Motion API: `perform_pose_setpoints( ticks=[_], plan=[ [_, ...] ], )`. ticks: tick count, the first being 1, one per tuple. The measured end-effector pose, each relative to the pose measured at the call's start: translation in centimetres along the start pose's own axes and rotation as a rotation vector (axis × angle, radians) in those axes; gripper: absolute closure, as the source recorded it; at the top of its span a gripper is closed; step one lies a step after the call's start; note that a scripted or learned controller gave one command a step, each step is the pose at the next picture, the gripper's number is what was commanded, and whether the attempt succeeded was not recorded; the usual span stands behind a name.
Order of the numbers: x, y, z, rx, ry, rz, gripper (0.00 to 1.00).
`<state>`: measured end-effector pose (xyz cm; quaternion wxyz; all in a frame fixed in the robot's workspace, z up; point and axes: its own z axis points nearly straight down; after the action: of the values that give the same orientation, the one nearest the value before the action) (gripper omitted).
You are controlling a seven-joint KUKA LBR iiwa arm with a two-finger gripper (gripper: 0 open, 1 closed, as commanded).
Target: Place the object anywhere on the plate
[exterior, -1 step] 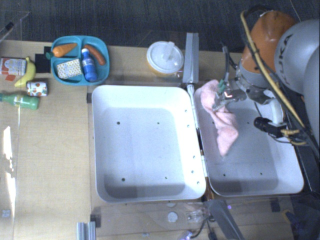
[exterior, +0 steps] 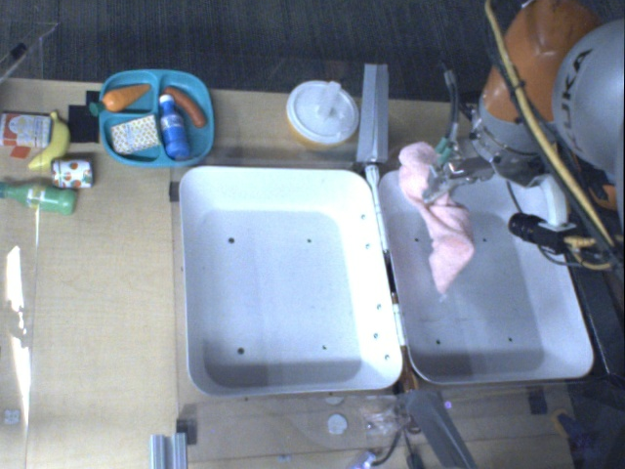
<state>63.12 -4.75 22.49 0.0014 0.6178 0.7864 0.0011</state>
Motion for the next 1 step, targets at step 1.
perform_pose_setpoints(
  ticks=[1],
  plan=[
    [5.24,-1.58,-0.58,0.0,0.001,-0.403,1.0]
  ],
)
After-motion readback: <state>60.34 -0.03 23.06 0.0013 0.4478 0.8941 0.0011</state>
